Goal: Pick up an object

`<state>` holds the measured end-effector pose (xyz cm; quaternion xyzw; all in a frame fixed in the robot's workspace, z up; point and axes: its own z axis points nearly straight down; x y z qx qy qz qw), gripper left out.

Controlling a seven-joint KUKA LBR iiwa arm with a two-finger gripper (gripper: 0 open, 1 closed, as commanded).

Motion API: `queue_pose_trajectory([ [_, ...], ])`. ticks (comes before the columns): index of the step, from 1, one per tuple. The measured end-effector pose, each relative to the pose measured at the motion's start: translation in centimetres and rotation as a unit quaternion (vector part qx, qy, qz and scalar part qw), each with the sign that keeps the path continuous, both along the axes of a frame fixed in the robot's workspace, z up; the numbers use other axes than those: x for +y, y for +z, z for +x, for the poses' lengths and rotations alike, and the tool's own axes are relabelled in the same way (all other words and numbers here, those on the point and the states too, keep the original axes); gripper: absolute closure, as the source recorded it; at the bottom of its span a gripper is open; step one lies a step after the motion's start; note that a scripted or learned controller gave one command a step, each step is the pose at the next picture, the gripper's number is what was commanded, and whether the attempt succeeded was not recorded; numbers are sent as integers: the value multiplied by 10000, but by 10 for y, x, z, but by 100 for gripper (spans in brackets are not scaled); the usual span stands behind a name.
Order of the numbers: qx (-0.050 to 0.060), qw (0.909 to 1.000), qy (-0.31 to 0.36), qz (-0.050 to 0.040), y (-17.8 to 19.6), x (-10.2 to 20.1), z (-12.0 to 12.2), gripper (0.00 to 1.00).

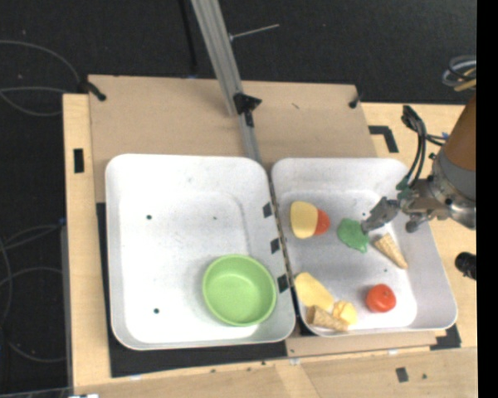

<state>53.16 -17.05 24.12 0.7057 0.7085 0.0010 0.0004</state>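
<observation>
My gripper (pixel 397 219) hangs over the right side of the right bin (pixel 332 172), open, with nothing between its fingers. Its left fingertip (pixel 378 215) is just above and right of a small green object (pixel 353 234). A tan cone-shaped piece (pixel 391 249) lies right below the gripper. Further left rests a yellow and orange object (pixel 306 220). A red tomato-like ball (pixel 381 298) sits near the bin's front right. Yellow and tan pieces (pixel 324 302) lie in the front left corner.
The left bin (pixel 166 197) holds a green bowl (pixel 239 289) at its front right. A metal pole (pixel 220 48) rises behind the bins, ending near their shared wall. Black cables lie on the floor at left.
</observation>
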Motion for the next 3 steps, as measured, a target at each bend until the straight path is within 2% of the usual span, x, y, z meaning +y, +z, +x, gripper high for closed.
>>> queue_pose_trajectory([
  [1, -1, 10000, -6, 2, 0, 0, 0, 0],
  [3, 37, 10000, -28, -8, -119, 7, -5, 0],
])
